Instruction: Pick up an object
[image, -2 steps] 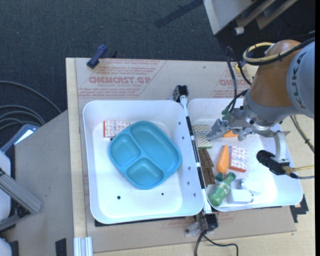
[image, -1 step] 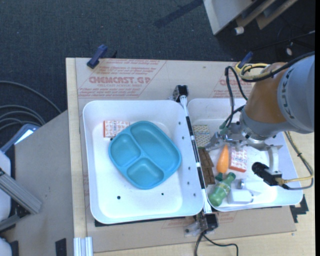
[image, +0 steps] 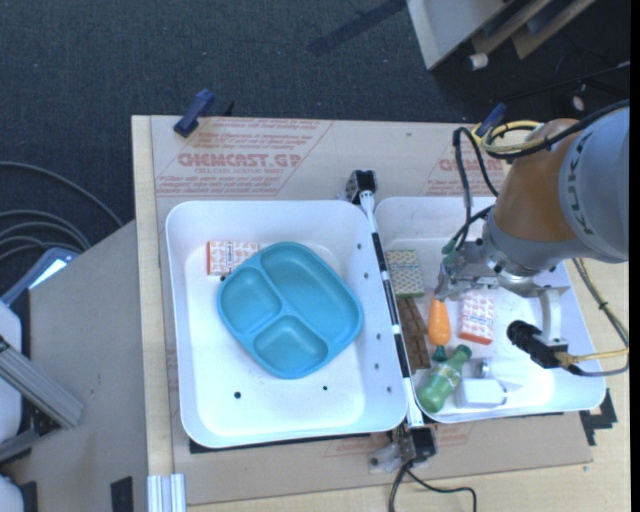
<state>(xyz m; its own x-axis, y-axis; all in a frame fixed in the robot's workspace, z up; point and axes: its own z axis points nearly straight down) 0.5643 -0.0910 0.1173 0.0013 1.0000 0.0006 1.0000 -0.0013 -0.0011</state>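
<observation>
My gripper (image: 458, 278) hangs low over the right bin (image: 430, 215), under the grey wrist and orange band. Just below it lie an orange carrot (image: 439, 320) and a red-and-white packet (image: 476, 316). A green bottle (image: 441, 378) lies near the front of that bin, beside a white box (image: 484, 393). A speckled sponge (image: 404, 271) rests at the bin's left side. I see nothing held in the gripper.
The left bin (image: 195, 330) holds a blue divided plate (image: 288, 308) and a second red-and-white packet (image: 224, 256) at its back left. A brown strip (image: 413, 335) lies along the right bin's left wall. A black fitting (image: 531, 340) with cable overhangs the right bin's right side.
</observation>
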